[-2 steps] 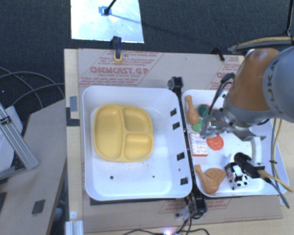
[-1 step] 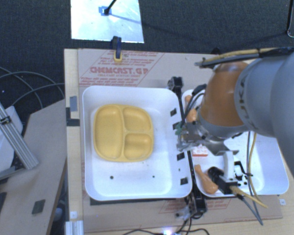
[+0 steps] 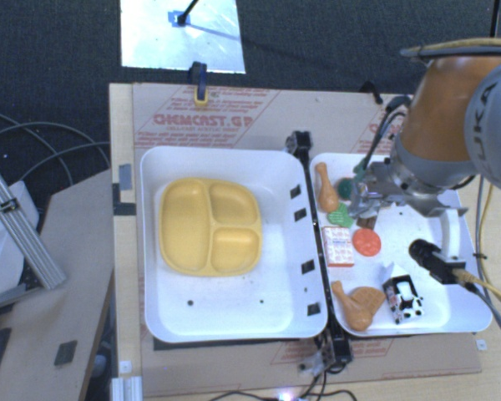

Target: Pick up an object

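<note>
My gripper [image 3: 365,210] hangs low over the left part of the right bin [image 3: 463,307], beneath the grey wrist and orange band. It stands just above a round red-orange disc [image 3: 366,242] and right beside a green piece [image 3: 341,218]. A teal ball [image 3: 346,189] and a tan drumstick [image 3: 325,186] lie just to its left. A white box with red print [image 3: 339,246] lies along the bin's left wall. I see nothing held in the gripper.
The left bin [image 3: 175,307] holds a yellow divided plate [image 3: 210,226]. Near the right bin's front lie a second tan drumstick [image 3: 359,304], a black-and-white toy [image 3: 403,297] and a small white piece [image 3: 388,271]. A black part of the arm [image 3: 434,262] overhangs the bin's right side.
</note>
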Controlling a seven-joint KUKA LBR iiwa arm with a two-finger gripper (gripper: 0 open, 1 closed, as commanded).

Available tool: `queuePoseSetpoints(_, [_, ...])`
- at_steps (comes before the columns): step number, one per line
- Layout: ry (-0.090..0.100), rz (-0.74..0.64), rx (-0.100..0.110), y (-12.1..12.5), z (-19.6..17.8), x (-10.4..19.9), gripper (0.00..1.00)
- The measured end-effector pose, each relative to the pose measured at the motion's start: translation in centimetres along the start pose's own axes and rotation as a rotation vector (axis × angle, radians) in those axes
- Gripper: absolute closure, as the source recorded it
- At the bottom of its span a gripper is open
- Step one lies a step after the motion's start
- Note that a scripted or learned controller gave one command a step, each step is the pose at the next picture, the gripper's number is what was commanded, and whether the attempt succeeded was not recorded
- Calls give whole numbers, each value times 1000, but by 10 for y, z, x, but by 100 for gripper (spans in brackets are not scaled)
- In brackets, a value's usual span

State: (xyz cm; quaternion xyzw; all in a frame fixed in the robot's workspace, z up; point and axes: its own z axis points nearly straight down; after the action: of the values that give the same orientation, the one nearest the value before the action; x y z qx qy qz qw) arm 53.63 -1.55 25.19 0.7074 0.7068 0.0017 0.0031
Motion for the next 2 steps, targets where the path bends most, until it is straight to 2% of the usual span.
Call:
queuePoseSetpoints(1, [-2,2,0,50,-5,-84,100])
queuePoseSetpoints(2, [1,-4,4,48,-4,-79,0])
